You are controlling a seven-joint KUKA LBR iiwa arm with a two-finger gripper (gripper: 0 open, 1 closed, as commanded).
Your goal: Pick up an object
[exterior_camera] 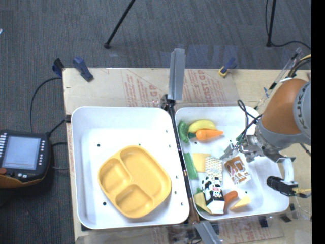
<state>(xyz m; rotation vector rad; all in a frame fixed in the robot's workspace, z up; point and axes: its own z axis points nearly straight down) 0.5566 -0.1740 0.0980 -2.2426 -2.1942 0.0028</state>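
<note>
**A:** What sat nearest the camera in the right-hand shallow white plastic bin [264, 200]?

**B:** A small carton printed with a black-and-white cow [213, 189] stood at the near edge, beside a pale yellow wedge [241, 203] and a short orange-red piece [229, 196] too small to name. Under the carton, another yellow wedge was mostly hidden.

**A:** And a little further in?

**B:** A brown-and-white patterned packet [237, 170] lay just below the two-finger metal gripper [236, 149]. Left of it were a pale speckled card [213, 164], a flat yellow slab [200, 160] and a long green stick [190, 165] by the bin wall.

**A:** Was the gripper holding anything?

**B:** I could not tell. Its tip was a tangle of metal and cable, and whether it was spread or closed was hard to make out. It hovered just above the packet, with the grey arm with its orange band [284, 111] cut off at the right.

**A:** Toward the far wall?

**B:** One smooth orange carrot [208, 134], one curved yellow banana [201, 125] touching it, and one dark green piece [183, 131] at their left.

**A:** The other bin?

**B:** The left-hand white bin [86, 136] held one yellow plastic tray with three compartments [134, 181], tilted diagonally. Beyond both bins, two blue clamps [83, 68] gripped the bench's far edge.
</note>
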